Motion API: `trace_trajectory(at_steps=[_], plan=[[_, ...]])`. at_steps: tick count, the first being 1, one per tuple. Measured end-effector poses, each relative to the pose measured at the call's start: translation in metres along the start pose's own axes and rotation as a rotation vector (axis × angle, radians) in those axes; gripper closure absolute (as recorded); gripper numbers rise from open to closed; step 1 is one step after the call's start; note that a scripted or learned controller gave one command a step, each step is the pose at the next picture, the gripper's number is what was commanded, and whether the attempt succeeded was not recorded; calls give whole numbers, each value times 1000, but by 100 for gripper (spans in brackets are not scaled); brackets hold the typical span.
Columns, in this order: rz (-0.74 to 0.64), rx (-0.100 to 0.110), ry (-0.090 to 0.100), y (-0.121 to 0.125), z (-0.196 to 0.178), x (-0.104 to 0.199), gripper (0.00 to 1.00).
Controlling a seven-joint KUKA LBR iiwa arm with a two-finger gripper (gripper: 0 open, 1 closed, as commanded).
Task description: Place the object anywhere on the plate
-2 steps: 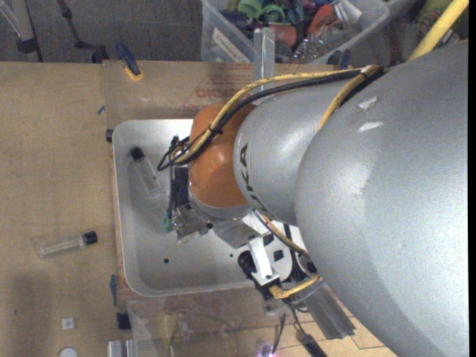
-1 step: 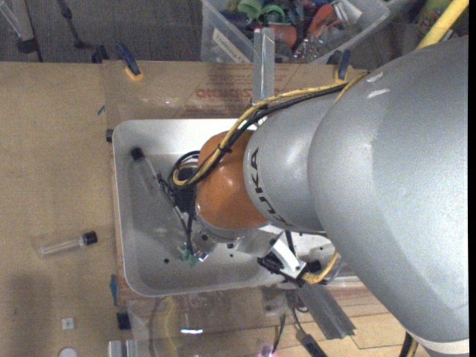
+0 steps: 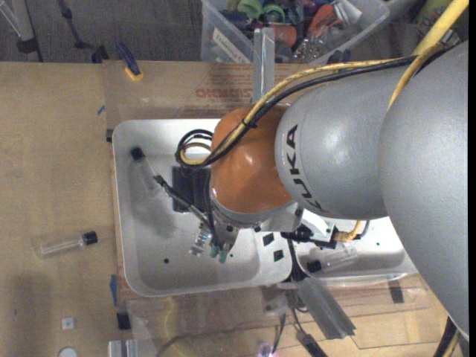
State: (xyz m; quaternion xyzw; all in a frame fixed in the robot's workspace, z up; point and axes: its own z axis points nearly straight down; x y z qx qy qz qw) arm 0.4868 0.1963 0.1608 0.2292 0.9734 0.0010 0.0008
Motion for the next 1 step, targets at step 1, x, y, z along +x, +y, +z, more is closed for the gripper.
trace_trajectory(at_steps=[1], plan=[[584, -1, 0, 31, 68, 1, 100]])
